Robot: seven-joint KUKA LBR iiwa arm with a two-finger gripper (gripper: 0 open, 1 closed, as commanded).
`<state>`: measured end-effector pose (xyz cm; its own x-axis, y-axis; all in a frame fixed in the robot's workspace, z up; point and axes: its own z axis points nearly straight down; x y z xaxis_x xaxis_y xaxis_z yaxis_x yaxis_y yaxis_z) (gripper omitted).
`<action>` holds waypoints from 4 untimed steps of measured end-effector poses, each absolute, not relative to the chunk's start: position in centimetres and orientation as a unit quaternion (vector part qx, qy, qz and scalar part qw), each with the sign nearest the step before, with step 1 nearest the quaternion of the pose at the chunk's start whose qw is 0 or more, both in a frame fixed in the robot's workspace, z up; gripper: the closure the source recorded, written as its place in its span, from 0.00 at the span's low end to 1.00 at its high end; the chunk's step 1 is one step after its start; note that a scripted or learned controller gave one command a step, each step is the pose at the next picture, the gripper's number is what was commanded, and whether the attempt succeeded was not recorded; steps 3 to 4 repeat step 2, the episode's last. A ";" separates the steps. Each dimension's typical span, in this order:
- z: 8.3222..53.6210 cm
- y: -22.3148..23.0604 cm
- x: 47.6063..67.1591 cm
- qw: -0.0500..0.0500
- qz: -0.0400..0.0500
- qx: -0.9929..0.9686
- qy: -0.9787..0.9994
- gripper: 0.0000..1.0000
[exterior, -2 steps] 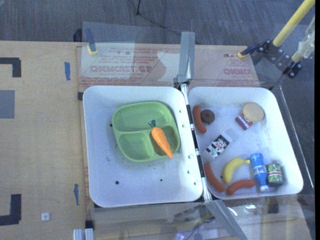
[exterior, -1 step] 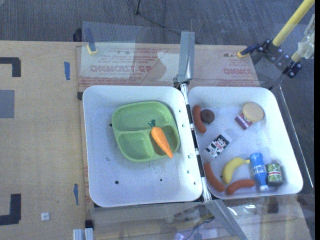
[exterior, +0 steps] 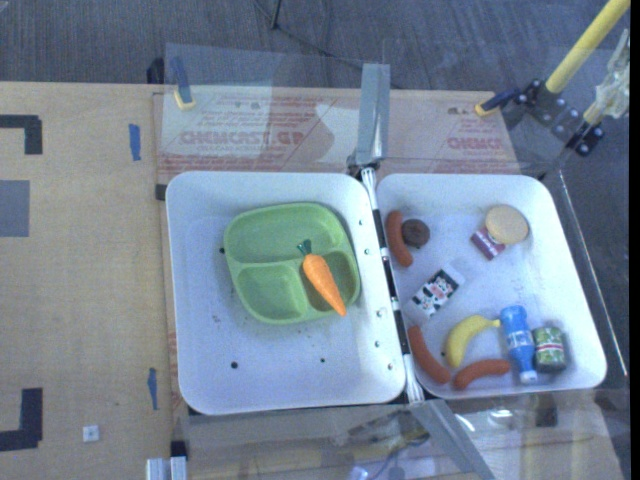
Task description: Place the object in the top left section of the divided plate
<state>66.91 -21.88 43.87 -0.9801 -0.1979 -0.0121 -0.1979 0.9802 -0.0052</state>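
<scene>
Two white bins sit side by side on the wooden worktop [exterior: 80, 298]. In the left bin [exterior: 200, 368] a green divided plate [exterior: 262, 236] lies a little toward twelve o'clock, and a toy carrot [exterior: 325, 281] rests in its section at three o'clock, leafy end pointing to eleven. The right bin [exterior: 560, 238] holds a doughnut [exterior: 414, 233] and a sausage [exterior: 398, 238] at ten o'clock, a burger [exterior: 506, 224] at one, a small cow-print carton [exterior: 435, 292] near the middle, and a banana [exterior: 466, 336], blue bottle [exterior: 516, 342], green can [exterior: 548, 348] and two more sausages [exterior: 455, 368] around six.

A pale, whitish sliver of the arm [exterior: 614, 90] at the upper right, too blurred for detail.
</scene>
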 end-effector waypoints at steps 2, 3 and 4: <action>43.9 -21.9 66.9 0.007 -0.002 -0.202 0.979 1.00; 43.9 -21.9 66.9 0.007 -0.002 -0.202 0.979 1.00; 43.9 -21.9 66.9 0.007 -0.002 -0.202 0.979 1.00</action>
